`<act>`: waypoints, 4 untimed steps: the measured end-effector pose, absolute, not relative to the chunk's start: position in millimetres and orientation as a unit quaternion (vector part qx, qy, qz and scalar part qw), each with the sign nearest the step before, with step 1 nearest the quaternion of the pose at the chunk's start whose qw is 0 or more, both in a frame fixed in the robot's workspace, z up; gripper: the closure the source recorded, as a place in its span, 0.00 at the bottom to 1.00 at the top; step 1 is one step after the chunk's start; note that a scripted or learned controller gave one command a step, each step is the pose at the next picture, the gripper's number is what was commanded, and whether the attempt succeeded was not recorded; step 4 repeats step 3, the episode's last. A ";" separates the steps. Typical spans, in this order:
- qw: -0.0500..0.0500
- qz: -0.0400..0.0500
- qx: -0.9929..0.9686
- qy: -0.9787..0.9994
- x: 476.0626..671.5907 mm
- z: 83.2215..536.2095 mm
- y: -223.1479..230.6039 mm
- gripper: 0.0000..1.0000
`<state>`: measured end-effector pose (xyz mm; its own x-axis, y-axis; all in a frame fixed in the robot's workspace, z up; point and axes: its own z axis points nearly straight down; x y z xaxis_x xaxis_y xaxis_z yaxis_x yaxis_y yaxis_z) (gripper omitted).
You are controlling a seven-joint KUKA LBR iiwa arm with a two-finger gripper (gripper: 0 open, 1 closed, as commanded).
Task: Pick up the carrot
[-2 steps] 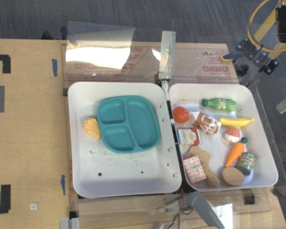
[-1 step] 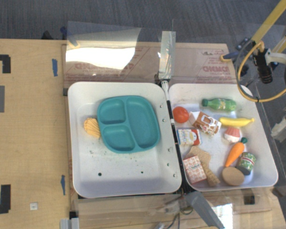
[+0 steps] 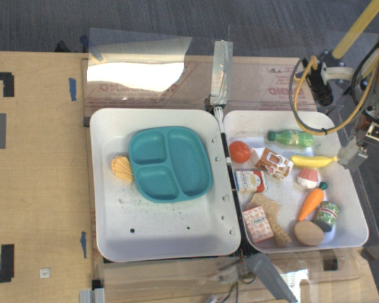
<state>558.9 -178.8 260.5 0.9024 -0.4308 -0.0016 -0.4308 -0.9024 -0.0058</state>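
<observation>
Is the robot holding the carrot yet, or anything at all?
Nothing is held. The carrot lies in the right bin, untouched, and the gripper sits at that bin's right edge with nothing between its fingers.

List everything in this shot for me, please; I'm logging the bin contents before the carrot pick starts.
carrot: 1, orange, right bin, tilted
banana: 1, yellow, right bin
bottle: 1, green, right bin, lying at the back
tomato: 1, red, right bin
can: 1, green label, beside carrot
potato: 1, tan, right bin front
small cartons: 3, red and white, right bin
divided plate: 1, teal, left bin
shell: 1, yellow, left of plate
bins: 2, white
gripper: 1, grey, over right bin's right edge
</observation>
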 end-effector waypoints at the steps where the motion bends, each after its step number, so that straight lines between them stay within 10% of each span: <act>1: 0.002 -0.005 -0.985 0.175 607.9 347.1 -186.2 1.00; 2: 0.002 -0.004 -0.995 0.101 667.8 397.0 -221.9 1.00; 3: 0.005 0.007 -0.995 0.099 659.3 238.3 -219.9 1.00; 4: 0.005 0.007 -0.995 0.099 659.3 238.3 -219.9 1.00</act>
